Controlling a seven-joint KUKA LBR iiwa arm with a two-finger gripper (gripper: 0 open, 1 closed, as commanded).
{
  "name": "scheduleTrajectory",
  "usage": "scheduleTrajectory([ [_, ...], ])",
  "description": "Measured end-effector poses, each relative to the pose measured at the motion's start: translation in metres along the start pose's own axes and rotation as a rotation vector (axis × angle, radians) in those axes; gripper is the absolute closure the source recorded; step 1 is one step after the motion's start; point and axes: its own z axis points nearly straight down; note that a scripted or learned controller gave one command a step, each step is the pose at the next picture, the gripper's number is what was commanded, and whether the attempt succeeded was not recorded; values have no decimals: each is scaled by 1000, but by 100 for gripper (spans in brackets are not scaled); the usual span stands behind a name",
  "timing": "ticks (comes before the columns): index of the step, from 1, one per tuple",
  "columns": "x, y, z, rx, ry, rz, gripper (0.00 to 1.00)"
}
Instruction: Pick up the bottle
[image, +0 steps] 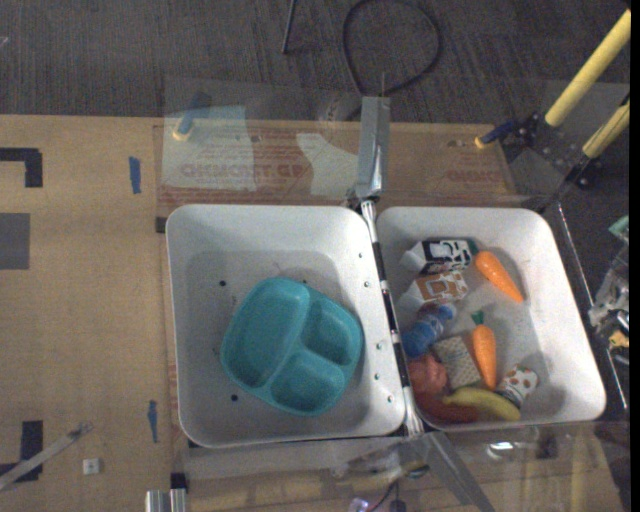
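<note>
Camera view gives me the blue bottle (424, 332) lying at nine o'clock in the right bin (570, 300), touching a small carton (441, 289); a teal tray (292, 345) fills the left bin (200, 250).

A tray (291, 346) lies in the left bin (200, 240); the bottle (426, 331) lies among cartons (441, 270) and carrots (484, 354) in the right bin (560, 300).

the tan bench (80, 330) bears two shallow white bins side by side, the left bin (190, 260) touching the right bin (570, 330) along a metal divider. blue tape strips (134, 175) and black patches (22, 167) mark its surface.
</note>
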Motion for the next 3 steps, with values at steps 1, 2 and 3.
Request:
scheduleTrajectory([
  [1,7,-8,-91,-5,0,-261,100],
  [2,4,-3,-177,-4,0,-214,100],
  [3,5,-5,-163,0,-1,-205,100],
])
